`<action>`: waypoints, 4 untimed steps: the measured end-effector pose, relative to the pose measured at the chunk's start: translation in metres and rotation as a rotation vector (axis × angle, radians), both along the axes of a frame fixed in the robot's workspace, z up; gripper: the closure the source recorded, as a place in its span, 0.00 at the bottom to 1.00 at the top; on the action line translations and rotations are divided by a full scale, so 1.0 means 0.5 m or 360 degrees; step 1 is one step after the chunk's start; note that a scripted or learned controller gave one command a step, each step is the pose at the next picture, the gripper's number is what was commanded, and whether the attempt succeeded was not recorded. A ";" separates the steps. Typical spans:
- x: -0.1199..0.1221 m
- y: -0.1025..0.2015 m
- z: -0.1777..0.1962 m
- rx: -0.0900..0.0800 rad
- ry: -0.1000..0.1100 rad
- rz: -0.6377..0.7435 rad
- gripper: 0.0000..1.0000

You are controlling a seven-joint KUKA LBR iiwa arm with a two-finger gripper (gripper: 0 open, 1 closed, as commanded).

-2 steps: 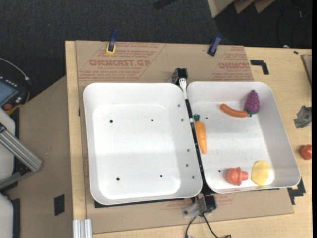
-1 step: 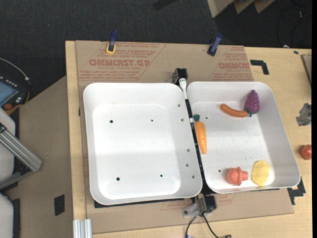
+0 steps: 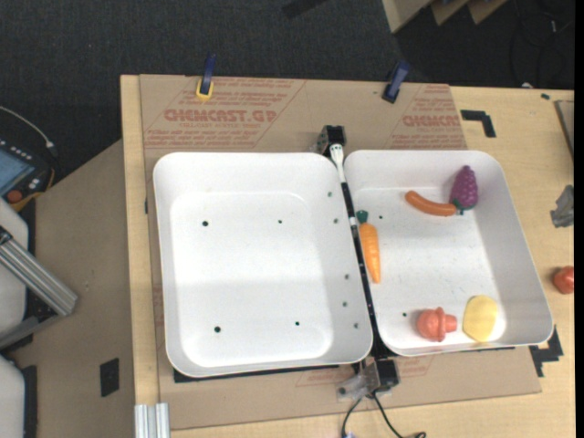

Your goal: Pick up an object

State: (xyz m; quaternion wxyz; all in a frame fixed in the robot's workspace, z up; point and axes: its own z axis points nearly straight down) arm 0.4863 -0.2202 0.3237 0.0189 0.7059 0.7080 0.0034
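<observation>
You've got two shallow white plastic bins side by side on a cardboard-covered counter (image 3: pixel 274 108). The left white bin (image 3: pixel 182 190) has a smooth glossy floor with small dark dots. In the right white bin (image 3: pixel 511 245), the orange toy carrot (image 3: pixel 370 252) lies against the left wall: long axis runs far-to-near, green stub at the far end, tapered tip pointing toward the near edge. The slim, smooth orange-red curved sausage-shaped toy (image 3: pixel 430 204) has its long axis across the bin, its right end touching the bumpy purple grape-cluster toy (image 3: pixel 464 187), which stands lengthwise far-to-near in the far right corner. At the near edge, a stubby, knobbed red-orange toy (image 3: pixel 435 323) sits just beside a rounded yellow lemon-like toy (image 3: pixel 481 318). A small orange-red round thing (image 3: pixel 564 281) and a grey piece (image 3: pixel 562 206) sit at the counter's right edge. End effector state: you cannot tell whether it is spread or pressed together.
</observation>
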 end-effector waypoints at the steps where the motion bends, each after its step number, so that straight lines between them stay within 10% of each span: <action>1: 0.001 -0.001 0.020 -0.0004 -0.0005 0.0000 1.00; 3: 0.004 -0.003 0.061 -0.0014 -0.0016 0.0002 1.00; 4: -0.015 0.054 -0.080 0.0038 0.0055 -0.0005 1.00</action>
